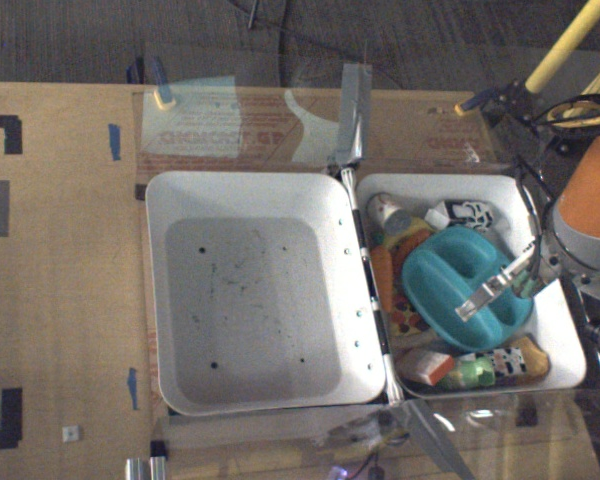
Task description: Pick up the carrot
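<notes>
Across the left half of the frame sits a smooth, shallow white bin point(250, 288), its floor scuffed with faint dark specks. Right of it, the second bin point(570, 353) is crowded. Along its left wall lies the carrot point(382, 280), a slim orange stick running top to bottom, partly tucked under a big teal plastic dish point(463, 286) with rounded hollows. Judging by its look, the carrot is a light, stiff, smooth toy, likely a bit slippery; pinching it across its narrow width near the exposed upper middle seems the safest hold, clear of the dish's rim. A white bottle point(383, 208) lies above it, and small colourful packets point(475, 366) lie below the dish. Farther right, the gripper point(495, 293) hangs over the teal dish, metal fingers point(470, 306) slightly parted, grasping nothing.
</notes>
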